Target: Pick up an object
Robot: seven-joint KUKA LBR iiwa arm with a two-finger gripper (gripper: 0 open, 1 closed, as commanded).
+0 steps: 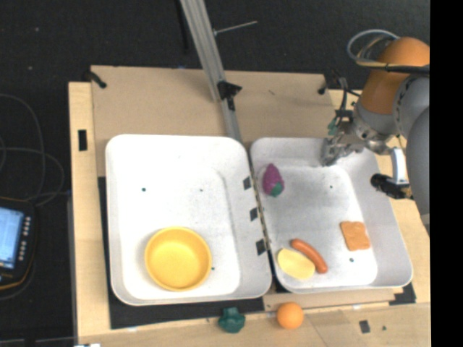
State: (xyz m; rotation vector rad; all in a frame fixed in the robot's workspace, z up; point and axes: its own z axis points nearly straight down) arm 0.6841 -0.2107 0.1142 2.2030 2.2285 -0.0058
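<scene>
Your gripper point(334, 152) hangs over the back edge of the right bin point(376, 270), up near its far rim, and from this slanted view you cannot tell how its jaws stand; nothing shows in its grasp. Look down the bin: the purple eggplant toy point(272, 179) lies by the left wall, well apart from the gripper and to its left. Nearer you, the orange cracker-like square point(354, 235) sits toward the right side, well below the gripper. At the front of the bin the red sausage point(309, 254) lies slanted, touching the pale yellow piece point(295, 264) beside it. Over in the left bin point(173, 157) you have the yellow bowl point(178, 258) in the front corner. Outside the bins, on the bench point(145, 100), an orange ball point(289, 315) and a small green thing point(231, 319) rest at the front edge.
</scene>
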